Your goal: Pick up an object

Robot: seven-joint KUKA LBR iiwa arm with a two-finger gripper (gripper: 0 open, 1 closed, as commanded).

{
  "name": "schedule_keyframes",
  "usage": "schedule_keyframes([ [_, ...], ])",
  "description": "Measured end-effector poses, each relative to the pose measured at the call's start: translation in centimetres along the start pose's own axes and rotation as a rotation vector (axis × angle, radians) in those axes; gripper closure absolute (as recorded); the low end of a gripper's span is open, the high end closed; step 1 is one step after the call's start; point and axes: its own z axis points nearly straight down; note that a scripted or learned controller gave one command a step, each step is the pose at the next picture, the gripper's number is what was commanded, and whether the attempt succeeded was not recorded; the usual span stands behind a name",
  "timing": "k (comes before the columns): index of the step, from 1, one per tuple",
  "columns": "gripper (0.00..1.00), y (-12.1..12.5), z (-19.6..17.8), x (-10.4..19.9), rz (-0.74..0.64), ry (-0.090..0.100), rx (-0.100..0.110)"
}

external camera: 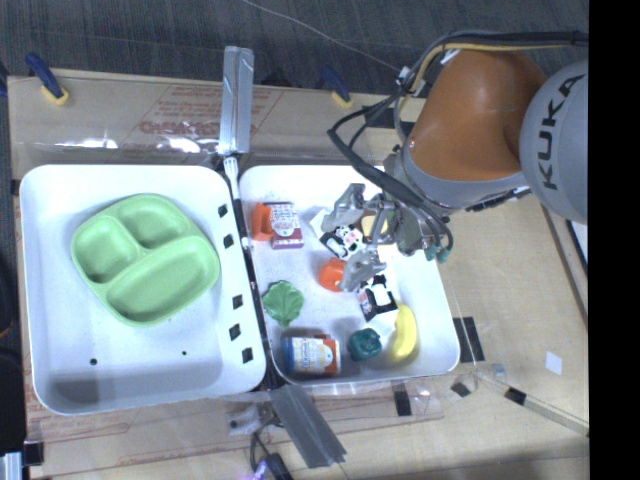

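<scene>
My gripper (355,238) hangs over the middle of the right bin (435,313), open, with one grey finger (349,204) toward the back and the other toward the front. A small white item with black spots (345,237) shows between them; I cannot tell whether it is touched. An orange piece (331,275) lies just left of the front finger. A black and white item (378,299) lies just in front of it.
Also in the right bin are an orange and white packet (277,223), a green leafy toy (283,302), a jar (310,354), a teal lump (364,344) and a banana (403,332). A green divided plate (145,256) lies in the left bin (60,368).
</scene>
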Motion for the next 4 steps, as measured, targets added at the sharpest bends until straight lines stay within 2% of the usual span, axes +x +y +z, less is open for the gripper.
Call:
schedule_keyframes([
  [1,0.00,-5.0,13.3,-7.0,0.015,0.010,-0.004],
  [2,0.00,0.1,16.4,-9.4,0.097,-0.012,0.000],
  [3,0.00,-7.1,16.9,-8.5,-0.180,-0.007,0.000],
  [4,0.00,-10.3,17.2,-5.7,-0.408,0.002,-0.005],
])
